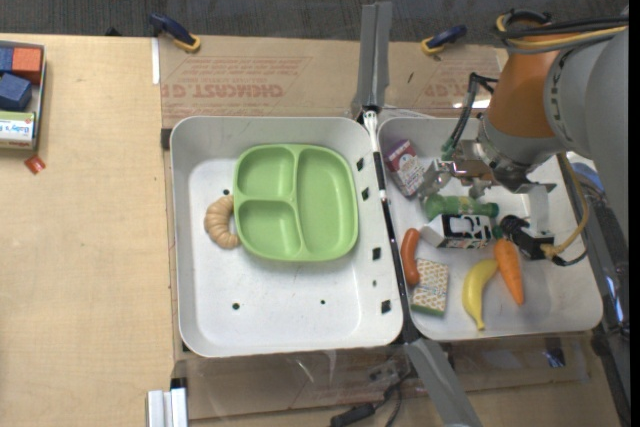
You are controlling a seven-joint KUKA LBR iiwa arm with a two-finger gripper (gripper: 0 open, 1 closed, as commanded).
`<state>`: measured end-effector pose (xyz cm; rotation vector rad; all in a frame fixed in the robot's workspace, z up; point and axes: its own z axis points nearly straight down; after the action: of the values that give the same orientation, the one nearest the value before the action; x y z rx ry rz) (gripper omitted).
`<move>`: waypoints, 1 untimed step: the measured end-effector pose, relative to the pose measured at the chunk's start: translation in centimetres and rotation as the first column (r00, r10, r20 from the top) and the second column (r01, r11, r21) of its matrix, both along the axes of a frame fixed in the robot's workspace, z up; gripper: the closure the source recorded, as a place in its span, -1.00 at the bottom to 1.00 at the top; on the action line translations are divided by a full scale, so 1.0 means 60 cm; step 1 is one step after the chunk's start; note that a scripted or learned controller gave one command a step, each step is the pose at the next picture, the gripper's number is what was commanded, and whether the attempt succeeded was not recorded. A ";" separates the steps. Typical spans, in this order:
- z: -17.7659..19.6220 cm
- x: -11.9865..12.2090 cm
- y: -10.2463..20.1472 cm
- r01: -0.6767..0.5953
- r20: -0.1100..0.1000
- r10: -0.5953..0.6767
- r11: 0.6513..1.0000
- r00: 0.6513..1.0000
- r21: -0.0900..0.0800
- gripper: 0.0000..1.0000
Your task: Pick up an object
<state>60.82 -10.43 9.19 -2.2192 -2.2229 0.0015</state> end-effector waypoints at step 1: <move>0.015 0.000 -0.002 0.003 -0.001 -0.003 1.000 1.000 0.000 1.00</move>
<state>60.80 -10.55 10.10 -2.2221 -2.2198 0.0026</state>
